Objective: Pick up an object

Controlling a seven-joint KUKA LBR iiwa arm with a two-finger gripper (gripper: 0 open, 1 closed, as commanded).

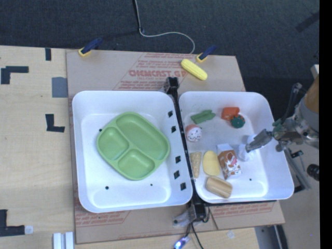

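The right bin [259,104] holds several small toy foods: a green pod [202,116], a red and green strawberry [233,115], a white ball with red marks [193,134], a yellow lemon-like piece [210,163], a tan wedge [195,164], a bread roll [218,186] and a brown snack packet [229,164]. My gripper [247,150] reaches in from the right, low over the bin's right half. Its tip is just right of the brown packet. I see nothing held in it.
The left bin [85,139] holds a green divided plate [134,144]. A yellow corn-like toy [194,69] lies on the cardboard behind the bins. Two clamps [91,46] [206,52] hold the cardboard's back edge. A cable [155,33] runs along the back.
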